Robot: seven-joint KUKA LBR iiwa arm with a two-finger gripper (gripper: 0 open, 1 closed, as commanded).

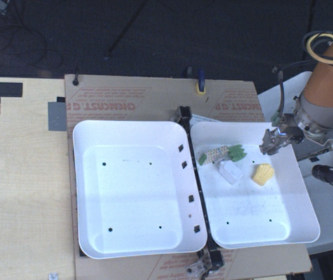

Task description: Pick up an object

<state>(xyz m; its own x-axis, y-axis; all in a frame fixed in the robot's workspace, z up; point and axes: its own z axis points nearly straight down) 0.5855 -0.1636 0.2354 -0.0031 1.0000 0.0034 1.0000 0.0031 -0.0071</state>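
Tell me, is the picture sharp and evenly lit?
In the camera view, the white bins are bright, nearly washed out; the background above is very dark; small items like the yellow object look soft, and the pincer is blurry.

Yellow block (263, 174), possibly green toy (235, 153)

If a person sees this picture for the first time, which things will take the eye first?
The yellow object in the right bin stands out most, bright against the white. Beside it, toward the left bin, lie a green object and a pale clear one, close together. The gripper hangs above the right bin's far right part, over the yellow object.
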